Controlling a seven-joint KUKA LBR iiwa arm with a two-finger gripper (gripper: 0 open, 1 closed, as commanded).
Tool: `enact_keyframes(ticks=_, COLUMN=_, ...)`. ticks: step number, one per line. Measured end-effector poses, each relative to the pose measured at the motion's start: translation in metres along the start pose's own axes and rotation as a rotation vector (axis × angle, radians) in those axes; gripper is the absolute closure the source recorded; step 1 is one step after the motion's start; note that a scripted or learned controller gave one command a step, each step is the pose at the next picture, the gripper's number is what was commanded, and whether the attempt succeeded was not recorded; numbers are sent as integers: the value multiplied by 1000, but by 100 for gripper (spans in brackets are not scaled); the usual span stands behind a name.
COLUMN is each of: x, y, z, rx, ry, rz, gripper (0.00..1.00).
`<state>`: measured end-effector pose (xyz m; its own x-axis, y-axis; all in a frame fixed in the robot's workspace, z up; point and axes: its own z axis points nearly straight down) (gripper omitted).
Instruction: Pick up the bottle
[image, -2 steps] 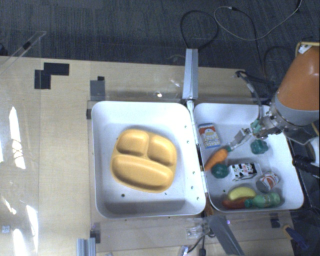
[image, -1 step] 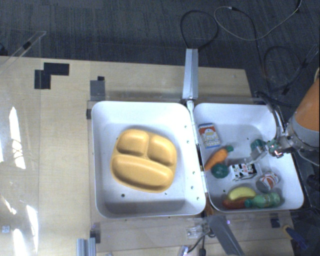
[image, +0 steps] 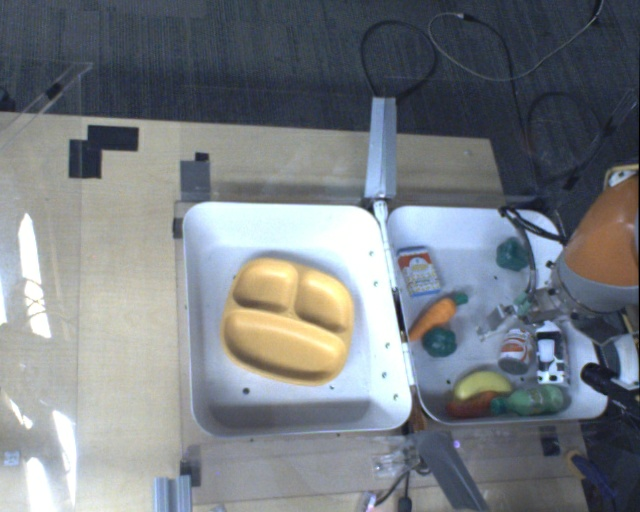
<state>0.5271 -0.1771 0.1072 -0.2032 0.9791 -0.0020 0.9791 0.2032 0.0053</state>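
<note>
The bottle (image: 530, 402) is green and lies on its side along the front wall of the right bin (image: 470, 232), beside a yellow banana (image: 482, 382) and a red piece (image: 468, 406). The arm's orange band (image: 610, 240) comes in from the right. My gripper (image: 530, 335) hangs low over the right part of this bin, just behind the bottle. It stands next to a small red and white can (image: 514, 352). Nothing visibly sits in its grasp.
The right bin also holds a small red and white box (image: 418, 270), a carrot (image: 436, 315), a teal lump (image: 440, 342) and another teal piece (image: 513, 253) at the back. The left bin (image: 200, 300) holds a large yellow bread-like form (image: 290, 318).
</note>
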Motion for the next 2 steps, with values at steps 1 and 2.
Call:
enact_keyframes(ticks=1, x=-47, y=91, z=-118, rx=-1, ry=-1, rz=-165, gripper=0)
enact_keyframes(ticks=2, x=-50, y=105, z=11, rx=-1, ry=-2, rz=-34, gripper=0)
